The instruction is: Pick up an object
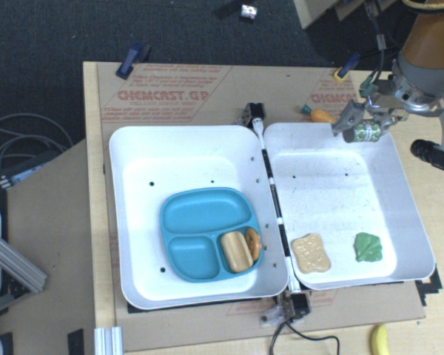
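At about two o'clock in the camera view, over the far edge of the right bin (399, 198), the end effector (364, 126) hangs with a small green-and-silver can-like object (368, 132) at its tip; the object appears to sit between the fingers, so the end effector looks closed on it, raised just above the bin's rim. Behind the object, toward three o'clock, the grey arm (422, 87) climbs away with its orange band (429, 28) near the upper right corner. Just at nine o'clock from the end effector, an orange carrot-shaped toy (320, 114) lies on the tabletop (170, 95) outside the bin. Inside the right bin, toward its near edge, a tan cracker-like piece (311, 254) lies at about seven o'clock and a green leafy piece (368, 247) at about five o'clock, the two apart from each other. Across the divider, the left bin (133, 198) carries a blue compartment plate (207, 231), and in that plate's lower right compartment rests a brown bread-like item (239, 249). Past the tabletop's near edge, at five o'clock, a yellow banana-like shape (379, 340) pokes into view. Cables (22, 154) loop on the dark floor at nine o'clock.
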Robot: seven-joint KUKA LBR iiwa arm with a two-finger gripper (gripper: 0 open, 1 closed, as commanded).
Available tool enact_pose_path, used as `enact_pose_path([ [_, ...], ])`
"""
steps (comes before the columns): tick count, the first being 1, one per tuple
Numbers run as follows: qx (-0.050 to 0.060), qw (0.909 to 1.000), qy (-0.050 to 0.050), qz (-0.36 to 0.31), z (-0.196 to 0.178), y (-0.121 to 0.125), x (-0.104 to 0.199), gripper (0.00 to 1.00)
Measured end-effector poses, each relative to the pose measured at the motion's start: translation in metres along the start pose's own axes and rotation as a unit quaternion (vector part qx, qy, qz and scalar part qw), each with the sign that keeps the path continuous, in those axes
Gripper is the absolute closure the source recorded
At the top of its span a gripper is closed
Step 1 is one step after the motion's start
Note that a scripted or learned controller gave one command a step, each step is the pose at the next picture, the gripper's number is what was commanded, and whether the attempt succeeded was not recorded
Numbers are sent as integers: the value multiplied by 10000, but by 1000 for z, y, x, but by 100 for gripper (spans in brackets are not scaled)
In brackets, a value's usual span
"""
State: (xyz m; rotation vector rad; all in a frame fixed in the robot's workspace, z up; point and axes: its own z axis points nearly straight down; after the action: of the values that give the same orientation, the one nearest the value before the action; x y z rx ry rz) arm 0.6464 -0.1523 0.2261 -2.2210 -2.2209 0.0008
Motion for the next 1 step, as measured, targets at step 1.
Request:
enact_pose_path([
  [1, 24, 10000, 9, -1, 130, 19, -6, 0],
])
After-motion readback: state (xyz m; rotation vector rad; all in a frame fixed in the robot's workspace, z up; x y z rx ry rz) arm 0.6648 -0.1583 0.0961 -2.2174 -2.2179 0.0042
